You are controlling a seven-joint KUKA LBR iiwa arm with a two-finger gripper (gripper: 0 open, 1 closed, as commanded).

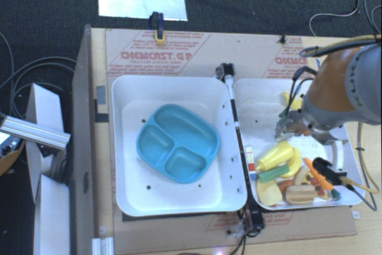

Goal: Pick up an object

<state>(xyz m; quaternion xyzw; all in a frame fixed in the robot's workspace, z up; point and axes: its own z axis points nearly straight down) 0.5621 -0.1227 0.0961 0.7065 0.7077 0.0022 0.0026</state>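
My gripper hangs over the middle of the right bin, at the end of the grey arm with its orange band. Just in front of it lies a heap of toy food. A yellow squash-shaped piece is nearest, just below the gripper. A green piece lies under that, then a pale yellow slice and a brown bun. An orange carrot lies to the right of them. I see nothing held by the gripper.
The left bin holds a blue divided plate. A black rod runs along the wall between the bins. The toys crowd the right bin's front half, near its front rim.
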